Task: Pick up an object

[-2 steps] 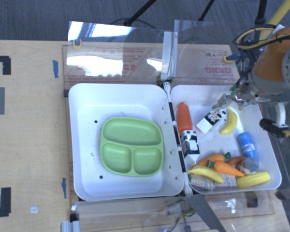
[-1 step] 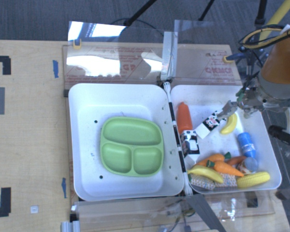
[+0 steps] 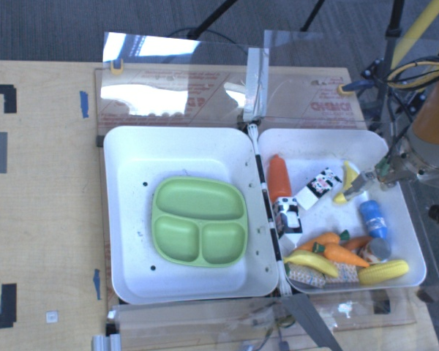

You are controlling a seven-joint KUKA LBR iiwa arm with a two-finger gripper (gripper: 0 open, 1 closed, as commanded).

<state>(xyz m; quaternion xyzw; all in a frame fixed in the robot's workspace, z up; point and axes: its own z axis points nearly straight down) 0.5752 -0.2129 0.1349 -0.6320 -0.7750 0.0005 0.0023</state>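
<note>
The right bin point(image 3: 402, 196) holds several toy foods. An orange-red cylinder point(image 3: 279, 178) lies at its left wall. Two black-and-white cow-patterned pieces point(image 3: 322, 183) point(image 3: 287, 215) sit in the middle. A small yellow piece point(image 3: 348, 176) lies toward the back right, and my gripper point(image 3: 360, 183) hangs low just to its right, reaching in from the bin's right wall. A blue bottle point(image 3: 372, 220) lies below the gripper. Carrots point(image 3: 338, 252) and two bananas point(image 3: 312, 262) point(image 3: 384, 270) crowd the front edge.
The left bin point(image 3: 124, 196) holds a green divided plate point(image 3: 200, 221). A clear panel point(image 3: 175, 86) stands behind the bins, with a divider post point(image 3: 256, 79) between them. Tripod legs and cables point(image 3: 395, 72) stand at the back right, beside the arm point(image 3: 428, 134).
</note>
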